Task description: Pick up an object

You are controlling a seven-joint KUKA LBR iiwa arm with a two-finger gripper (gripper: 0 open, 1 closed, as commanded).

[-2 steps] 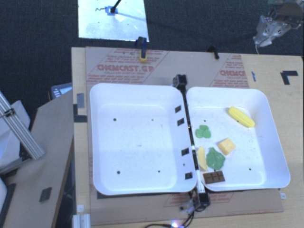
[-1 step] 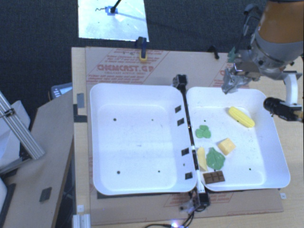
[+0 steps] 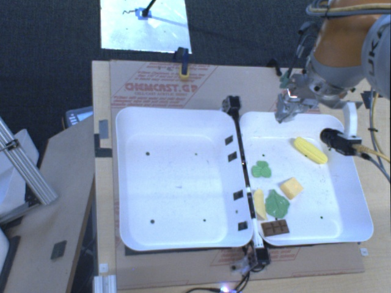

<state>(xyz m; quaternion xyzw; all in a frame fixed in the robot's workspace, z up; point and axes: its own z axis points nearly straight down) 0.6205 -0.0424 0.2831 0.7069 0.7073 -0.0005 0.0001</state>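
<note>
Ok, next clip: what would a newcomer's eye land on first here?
Probably the arm's orange band bulging in at the top right, with the gripper hanging over the far edge of the right bin. Next, the bright toys scattered in that bin: a yellow corn cob near the gripper, two green leafy pieces and, a yellow block and a brown chocolate bar at the near edge.

Both white bins point(image 3: 177, 182) appear as smooth, slightly glossy moulded plastic. The board point(image 3: 162, 87) beneath them looks like matt printed cardboard. The far sheet point(image 3: 145, 17) is reflective, possibly metal. The arm's orange band point(image 3: 345, 32) is glossy.
</note>
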